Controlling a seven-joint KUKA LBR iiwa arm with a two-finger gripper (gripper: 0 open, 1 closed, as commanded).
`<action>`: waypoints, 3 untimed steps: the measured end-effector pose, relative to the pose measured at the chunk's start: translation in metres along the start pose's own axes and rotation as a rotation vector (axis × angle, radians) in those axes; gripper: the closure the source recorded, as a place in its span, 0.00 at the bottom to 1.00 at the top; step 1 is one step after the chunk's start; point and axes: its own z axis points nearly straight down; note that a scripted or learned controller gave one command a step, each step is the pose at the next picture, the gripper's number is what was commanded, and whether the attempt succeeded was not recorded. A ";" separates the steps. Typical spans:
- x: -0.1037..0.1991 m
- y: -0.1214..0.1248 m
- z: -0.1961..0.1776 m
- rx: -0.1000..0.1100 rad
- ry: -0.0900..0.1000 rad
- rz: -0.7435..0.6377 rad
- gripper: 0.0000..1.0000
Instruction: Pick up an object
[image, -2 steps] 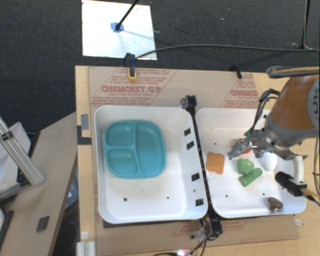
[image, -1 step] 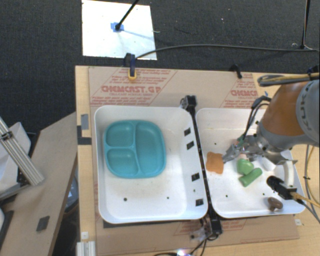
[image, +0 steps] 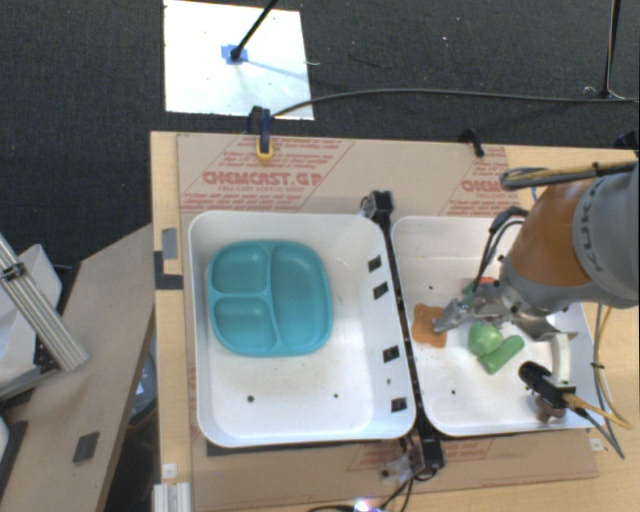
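Two white bins sit side by side on the bench: the left bin (image: 215, 400) holds one teal plate (image: 269, 298) with three compartments, and the right bin (image: 440, 410) holds one green object (image: 494, 345) and one flat orange piece (image: 430, 325). The gripper (image: 462, 315) reaches down into the right bin, just left of the green object and touching or nearly over the orange piece's right edge. Whether its claw is spread or closed cannot be told, and nothing is visibly pinched.
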 end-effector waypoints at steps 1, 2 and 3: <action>0.001 0.002 -0.014 -0.006 0.001 -0.001 1.00; 0.007 -0.001 -0.060 -0.002 0.000 -0.004 1.00; 0.009 -0.002 -0.103 -0.002 0.000 -0.004 1.00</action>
